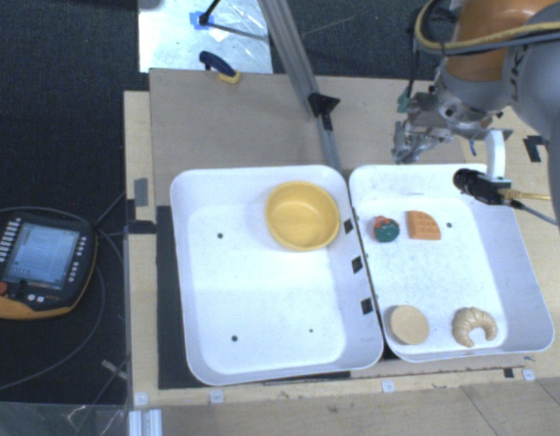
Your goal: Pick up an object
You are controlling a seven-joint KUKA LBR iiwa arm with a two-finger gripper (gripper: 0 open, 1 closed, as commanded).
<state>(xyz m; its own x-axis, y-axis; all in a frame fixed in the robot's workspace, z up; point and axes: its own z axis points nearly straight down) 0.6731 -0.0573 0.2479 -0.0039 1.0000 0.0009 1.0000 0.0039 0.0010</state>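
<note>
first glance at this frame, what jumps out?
The yellow bowl at the back of the left bin draws the eye first. Next, the arm's hand hovers over the bench just behind the right bin, which holds four small items: an orange wedge, a red-green piece, a round biscuit and a croissant.

Bowl (302, 215) in left bin (207, 334) — croissant (475, 325) in right bin (515, 271).

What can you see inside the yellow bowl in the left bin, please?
The yellow bowl in the left bin shows just its bare yellow inside, nothing lying in it. The bin floor beneath the bowl is covered, so that cannot be seen.
</note>
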